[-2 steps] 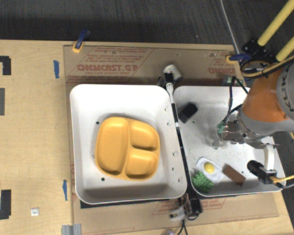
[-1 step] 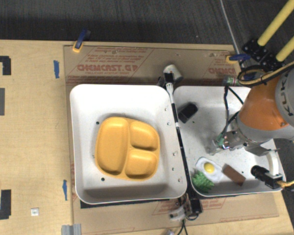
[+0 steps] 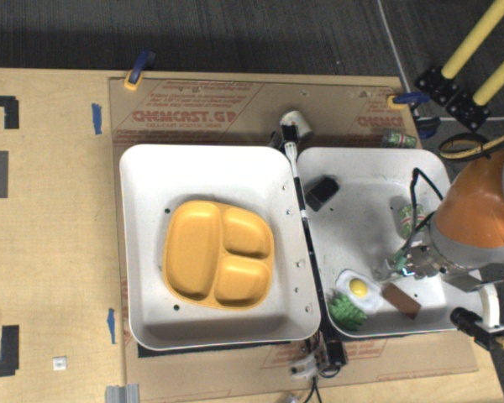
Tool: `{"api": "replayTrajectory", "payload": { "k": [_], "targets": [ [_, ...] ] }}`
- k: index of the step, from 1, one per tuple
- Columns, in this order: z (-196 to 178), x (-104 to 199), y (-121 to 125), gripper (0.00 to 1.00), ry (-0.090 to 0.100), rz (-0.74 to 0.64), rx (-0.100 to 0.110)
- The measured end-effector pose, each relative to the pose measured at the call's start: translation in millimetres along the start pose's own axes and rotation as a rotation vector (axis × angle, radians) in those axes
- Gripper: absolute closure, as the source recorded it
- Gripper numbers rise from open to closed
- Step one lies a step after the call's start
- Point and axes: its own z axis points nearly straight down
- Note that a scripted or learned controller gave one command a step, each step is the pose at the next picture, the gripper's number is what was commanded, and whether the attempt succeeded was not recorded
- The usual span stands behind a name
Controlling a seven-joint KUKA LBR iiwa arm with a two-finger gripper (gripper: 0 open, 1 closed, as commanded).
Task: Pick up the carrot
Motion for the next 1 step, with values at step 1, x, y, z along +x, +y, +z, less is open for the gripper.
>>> {"api": "replayTrajectory", "payload": {
  "k": [1],
  "targets": [
    [-122.8, 37.7, 4.8, 1.00, 0.001, 0.227, 0.004]
  ]
}}
